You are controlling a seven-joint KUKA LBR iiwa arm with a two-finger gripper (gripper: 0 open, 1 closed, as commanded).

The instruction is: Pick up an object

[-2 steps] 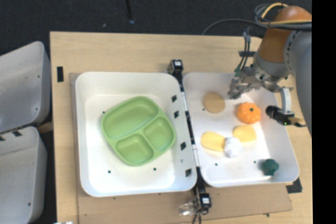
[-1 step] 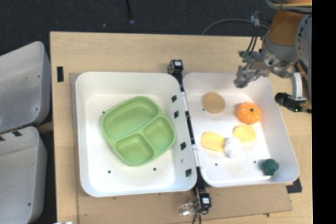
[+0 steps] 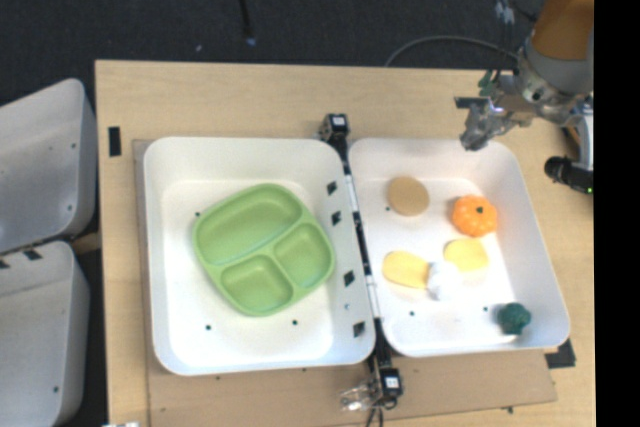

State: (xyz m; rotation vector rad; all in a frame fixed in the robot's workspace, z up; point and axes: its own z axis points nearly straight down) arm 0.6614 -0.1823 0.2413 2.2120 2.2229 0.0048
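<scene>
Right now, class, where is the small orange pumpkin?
The orange pumpkin lies in the right bin, toward its far right side, right of the tan round cookie and just above a yellow piece.

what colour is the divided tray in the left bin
Light green; the divided tray shows clearly in the camera view.

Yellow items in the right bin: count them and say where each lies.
2. One yellow piece lies near the bin's left wall, touching a small white object. The other yellow piece lies right of it, just below the orange pumpkin. None seems hidden.
</scene>
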